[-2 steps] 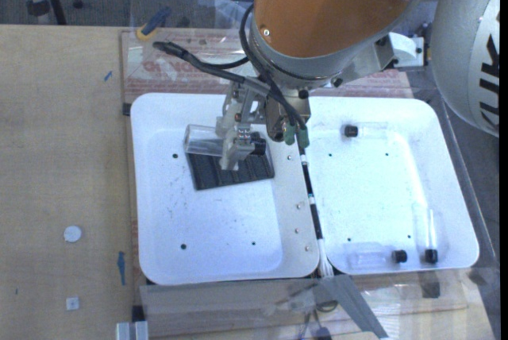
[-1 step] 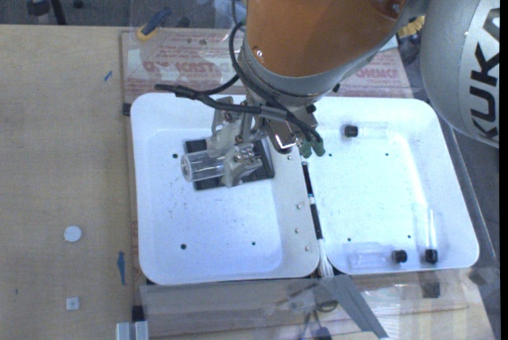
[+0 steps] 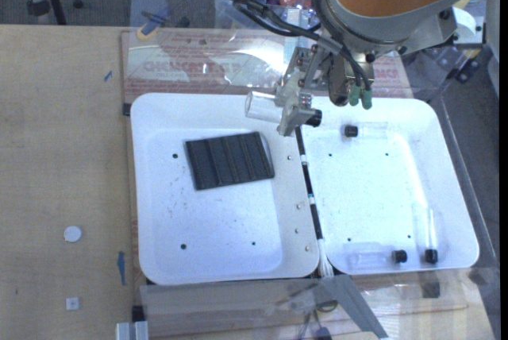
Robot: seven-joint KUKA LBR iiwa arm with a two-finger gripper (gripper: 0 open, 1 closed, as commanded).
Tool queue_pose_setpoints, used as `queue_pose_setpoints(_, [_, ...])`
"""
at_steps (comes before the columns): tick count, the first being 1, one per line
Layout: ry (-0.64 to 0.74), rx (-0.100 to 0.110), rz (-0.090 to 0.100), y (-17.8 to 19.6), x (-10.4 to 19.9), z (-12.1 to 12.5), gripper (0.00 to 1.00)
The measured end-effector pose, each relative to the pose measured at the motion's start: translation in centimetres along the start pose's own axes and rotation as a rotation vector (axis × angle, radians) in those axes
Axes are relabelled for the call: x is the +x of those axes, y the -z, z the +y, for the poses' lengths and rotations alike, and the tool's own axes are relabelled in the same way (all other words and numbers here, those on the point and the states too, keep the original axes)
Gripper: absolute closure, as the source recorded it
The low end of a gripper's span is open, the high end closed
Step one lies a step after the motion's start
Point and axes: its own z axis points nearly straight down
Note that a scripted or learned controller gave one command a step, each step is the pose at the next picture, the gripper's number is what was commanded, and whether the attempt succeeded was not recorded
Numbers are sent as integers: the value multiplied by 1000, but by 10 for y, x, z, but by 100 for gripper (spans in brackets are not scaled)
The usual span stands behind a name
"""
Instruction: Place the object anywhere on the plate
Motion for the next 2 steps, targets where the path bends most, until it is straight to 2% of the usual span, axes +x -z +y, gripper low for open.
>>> queue_pose_setpoints(1, [197,2,7,-48,27,-80,100])
queue_pose_setpoints(2, [219,1,6,-100,18,-3,100])
